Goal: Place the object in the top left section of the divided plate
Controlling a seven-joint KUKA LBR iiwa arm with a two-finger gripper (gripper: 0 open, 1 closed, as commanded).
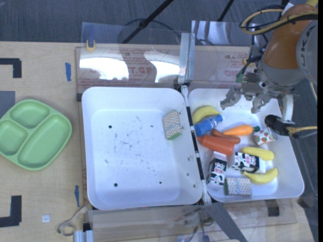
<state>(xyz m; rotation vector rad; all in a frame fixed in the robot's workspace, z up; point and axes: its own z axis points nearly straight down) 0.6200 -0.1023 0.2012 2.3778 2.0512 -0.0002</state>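
Grey arm (303, 44), orange wrist band, yellow-black looping cables, pale metal claw (246, 102).

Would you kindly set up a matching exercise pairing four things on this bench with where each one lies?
Things:
1. sponge
2. plate
3. carrot
4. gripper

Places:
A. on the bench, left of both bins
B. above the right bin's far end
C. in the left bin, by its right wall
D. in the right bin, among the other items

Pairs: 1-C, 2-A, 3-D, 4-B
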